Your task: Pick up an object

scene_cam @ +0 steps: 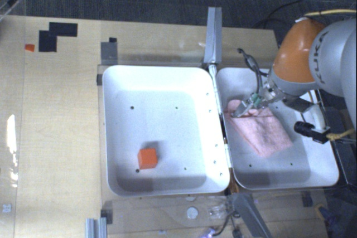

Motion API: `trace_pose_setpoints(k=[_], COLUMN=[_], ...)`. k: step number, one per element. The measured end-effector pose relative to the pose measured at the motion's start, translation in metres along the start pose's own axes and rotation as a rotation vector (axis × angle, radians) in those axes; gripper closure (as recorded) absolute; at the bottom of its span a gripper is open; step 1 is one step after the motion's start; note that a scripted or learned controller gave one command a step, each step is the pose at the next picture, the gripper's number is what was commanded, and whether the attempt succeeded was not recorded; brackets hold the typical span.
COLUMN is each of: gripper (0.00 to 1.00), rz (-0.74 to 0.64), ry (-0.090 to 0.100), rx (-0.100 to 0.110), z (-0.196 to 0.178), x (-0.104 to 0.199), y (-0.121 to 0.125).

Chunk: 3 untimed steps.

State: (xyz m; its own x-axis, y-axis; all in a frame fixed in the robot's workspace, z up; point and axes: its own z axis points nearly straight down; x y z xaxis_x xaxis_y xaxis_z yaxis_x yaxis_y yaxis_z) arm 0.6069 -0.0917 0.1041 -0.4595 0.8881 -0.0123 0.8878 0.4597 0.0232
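A pink cloth (pixel 262 131) lies flat in the right bin (pixel 312 173), running from the upper left toward the lower right. My gripper (pixel 244 110) is down at the cloth's upper-left end, touching or just above it; the contact itself is too small to make out. The grey arm with its orange band (pixel 294 58) reaches in from the right, above the bin's far right part. A small orange cube (pixel 148 158) rests alone in the left bin (pixel 167 86), near its front left corner and far from the gripper.
A grey metal post (pixel 213 36) stands behind the divider between the two bins. Black cables (pixel 312 132) hang off the arm over the right bin's right side. Black markers (pixel 54 35) and a small orange tag (pixel 29 48) lie on the wooden bench at far left.
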Motion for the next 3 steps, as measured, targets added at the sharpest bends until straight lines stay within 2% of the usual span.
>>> trace_pose_setpoints(k=[1, 2, 3], gripper=[0.00, 1.00, 0.00], rz=[-0.029, -0.033, -0.033], ry=[0.005, 0.000, 0.000], rx=[0.009, -0.001, -0.001], z=[0.013, -0.001, -0.001], x=[0.000, 0.000, 0.000], y=[-0.006, -0.001, -0.001])
